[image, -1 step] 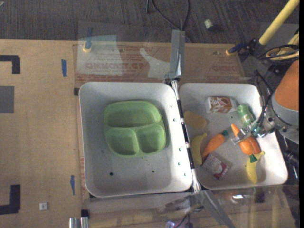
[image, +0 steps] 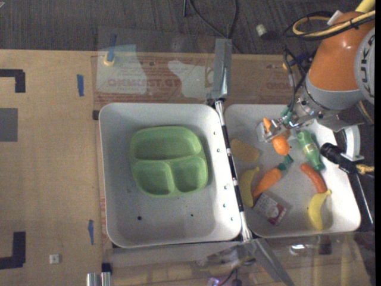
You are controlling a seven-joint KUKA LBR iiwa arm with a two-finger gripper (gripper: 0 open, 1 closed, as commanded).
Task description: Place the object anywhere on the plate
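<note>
My claw [image: 290,121] hangs over the upper part of the right bin [image: 351,219], close to its far wall. Whether its fingers are spread or pressed together I cannot tell; the wrist and its fittings hide them.

The plate [image: 168,159], green with three sections, lies in the left bin [image: 113,177] and carries nothing. It sits well to the left of my claw, across the divider between the two bins.

All loose things lie in the right bin. Just below my claw is a small orange piece [image: 281,145]; beside it a green bottle [image: 309,150] lies lengthwise, top to bottom in view. Lower down are a carrot [image: 267,180] slanting up to the right, a red pepper [image: 314,178], two bananas [image: 247,186] [image: 318,210], a tan piece [image: 244,151] and a small packet [image: 271,208].

Judgement: nothing is seen held, so the pick is not yet done. The small orange piece is nearest, just toward the near side and slightly left of my claw. Any carry must then run leftward over the divider.
</note>
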